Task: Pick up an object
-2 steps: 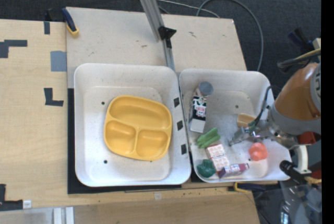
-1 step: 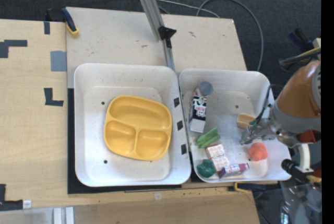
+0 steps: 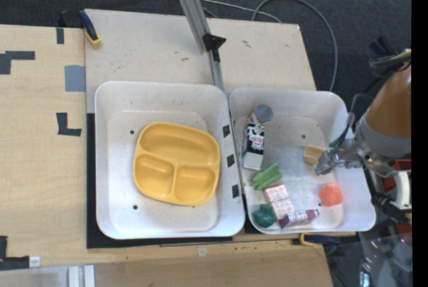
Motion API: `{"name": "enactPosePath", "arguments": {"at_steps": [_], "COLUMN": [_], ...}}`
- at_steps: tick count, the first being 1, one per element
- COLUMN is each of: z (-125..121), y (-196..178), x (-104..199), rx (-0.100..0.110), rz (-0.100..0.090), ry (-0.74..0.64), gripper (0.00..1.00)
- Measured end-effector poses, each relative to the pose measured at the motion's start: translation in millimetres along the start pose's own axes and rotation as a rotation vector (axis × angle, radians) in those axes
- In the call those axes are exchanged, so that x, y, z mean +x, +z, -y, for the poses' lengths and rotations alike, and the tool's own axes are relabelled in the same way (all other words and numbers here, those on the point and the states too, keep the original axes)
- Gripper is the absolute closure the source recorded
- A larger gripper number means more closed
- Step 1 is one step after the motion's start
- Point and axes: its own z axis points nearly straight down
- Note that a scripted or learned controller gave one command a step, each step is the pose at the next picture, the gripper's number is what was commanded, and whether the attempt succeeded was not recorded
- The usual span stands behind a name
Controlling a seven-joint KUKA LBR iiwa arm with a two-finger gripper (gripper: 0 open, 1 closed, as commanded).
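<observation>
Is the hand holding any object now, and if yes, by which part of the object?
It cannot be told. The hand is low in the right bin, close beside the tan block, but the view is too small to show a hold.

The bench [image 3: 40, 98] is seen as a pale wooden surface with grey tape marks near its left edge. A lighter board [image 3: 160, 45] is laid over its far part. Two white bins are set side by side toward the near edge: the left bin [image 3: 107, 145] and the right bin [image 3: 334, 105], their walls touching. A blue and yellow clamp [image 3: 89, 27] is fixed at the board's far left corner.
</observation>
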Motion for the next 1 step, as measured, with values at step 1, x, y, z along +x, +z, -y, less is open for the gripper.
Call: {"name": "enactPosePath", "arguments": {"at_steps": [1], "z": [2.2], "y": [-59.8], "x": [-7.0], "rx": [-0.002], "rz": [0.001], "ry": [0.001], "gripper": [1.00]}}
